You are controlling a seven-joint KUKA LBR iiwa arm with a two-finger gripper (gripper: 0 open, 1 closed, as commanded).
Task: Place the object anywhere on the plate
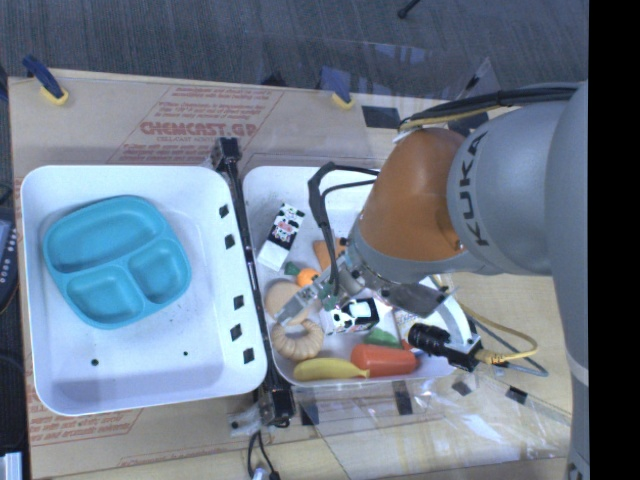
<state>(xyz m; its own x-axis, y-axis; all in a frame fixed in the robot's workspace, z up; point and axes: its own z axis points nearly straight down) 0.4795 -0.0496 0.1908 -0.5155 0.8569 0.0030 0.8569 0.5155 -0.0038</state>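
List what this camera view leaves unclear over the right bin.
- Gripper: whether it is open or shut; the arm's wrist crowds it.
- Right bin: its right half lies under the arm.
- Small black-and-white toy: partly covered, too small to identify.
- Carton: print too small to read.

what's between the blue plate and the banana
In the camera view: bare floor of the left bin, then the bins' black-clipped adjoining walls, between blue plate and banana.
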